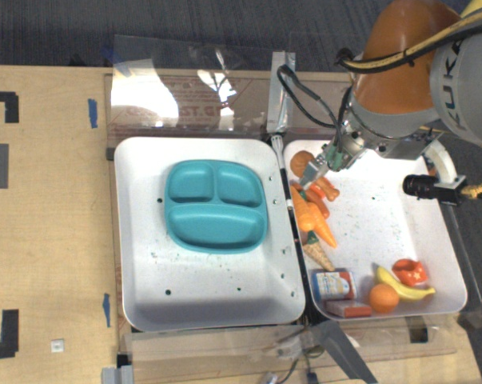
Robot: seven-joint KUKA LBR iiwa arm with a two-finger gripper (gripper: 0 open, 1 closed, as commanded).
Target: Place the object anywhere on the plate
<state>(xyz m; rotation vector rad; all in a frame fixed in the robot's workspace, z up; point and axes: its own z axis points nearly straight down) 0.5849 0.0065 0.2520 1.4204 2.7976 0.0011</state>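
A teal three-compartment plastic plate sits in the left white bin. In the right white bin, along its left wall, lies a pile of orange toy carrots. The pincer hangs directly over the pile's upper end; whether it grips anything, I cannot tell.

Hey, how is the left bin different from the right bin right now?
The left bin bears one thing, a teal divided plate, while the right bin bears a clutter of toy foods: carrots, a banana, an orange, a can. The arm's claw hangs over the right bin's upper left corner; nothing hangs over the left bin. Both are shallow and white, side by side.
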